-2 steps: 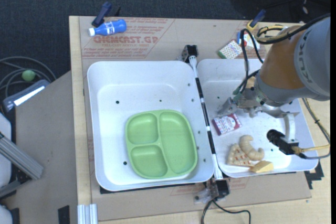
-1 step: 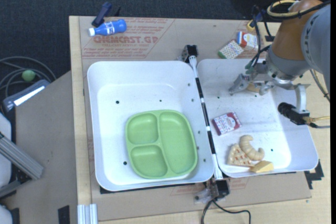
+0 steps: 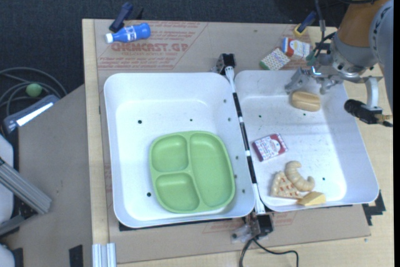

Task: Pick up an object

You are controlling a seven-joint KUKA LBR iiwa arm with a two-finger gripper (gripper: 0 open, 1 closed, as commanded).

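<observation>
A tan, bun-shaped piece of toy bread (image 3: 305, 100) lies near the far wall of the right-hand bin (image 3: 350, 194), and it looks the likeliest target, since the gripper (image 3: 314, 74) hangs just above and behind it, at the bin's back rim. Whether the claw is spread or closed cannot be told from here; its metal parts blur together against the bin wall, and nothing can be seen caught in it, the bread resting on the bin floor. The KUKA arm (image 3: 362, 15) reaches in from the right, its orange band high above the wrist and the wrist tipped steeply downward, a pose that reads as either the start of a descent or a hover over the pick. Further toward the near end of the same bin sit a small red-and-white packet (image 3: 269, 147) beside the divider, a pale curled toy shrimp (image 3: 299, 175), a waffle-like wedge (image 3: 284, 187) touching it, and a yellow cheese-like sliver (image 3: 312, 199) by the front wall, all loosely scattered as if dumped for grasp trials. The left-hand bin (image 3: 125, 103) holds a green three-compartment tray (image 3: 190, 171), lying flat. On the bench behind the bins rest a blue-and-white bottle (image 3: 128, 32) and a few small boxes (image 3: 284, 53).
</observation>
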